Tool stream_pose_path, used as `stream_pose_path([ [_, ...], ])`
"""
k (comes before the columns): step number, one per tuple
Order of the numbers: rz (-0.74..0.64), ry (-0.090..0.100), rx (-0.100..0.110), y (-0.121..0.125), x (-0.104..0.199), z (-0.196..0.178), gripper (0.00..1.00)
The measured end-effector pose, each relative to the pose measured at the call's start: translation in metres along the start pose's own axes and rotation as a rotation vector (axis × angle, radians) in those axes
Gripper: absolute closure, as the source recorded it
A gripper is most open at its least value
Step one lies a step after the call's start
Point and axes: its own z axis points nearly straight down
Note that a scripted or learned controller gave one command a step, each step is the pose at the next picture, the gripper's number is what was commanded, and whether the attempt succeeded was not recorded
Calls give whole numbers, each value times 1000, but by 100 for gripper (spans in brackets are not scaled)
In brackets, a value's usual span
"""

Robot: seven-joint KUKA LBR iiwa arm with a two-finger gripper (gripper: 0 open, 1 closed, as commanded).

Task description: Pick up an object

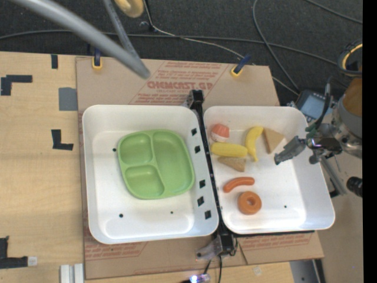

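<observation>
Over the right white bin's (pixel 294 217) edge, the grey two-finger tool (pixel 290 152) is blurred; its opening can't be told. Just left lies a tan wedge-shaped toy (pixel 273 140), beside a curved yellow banana (pixel 254 141).

So the bench (pixel 35 175) is showing a light wood top with some black tape marks (pixel 58 139) on it, and a brown cardboard sheet (pixel 177 81) is lying clamped on top. Behind it, dark carpet (pixel 247 16) is running across with black cables (pixel 294 16) snaking over it.
</observation>
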Motion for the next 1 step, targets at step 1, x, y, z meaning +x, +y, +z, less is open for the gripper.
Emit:
stream_pose_path([
  [1,2,1,5,-6,-7,58,0],
])
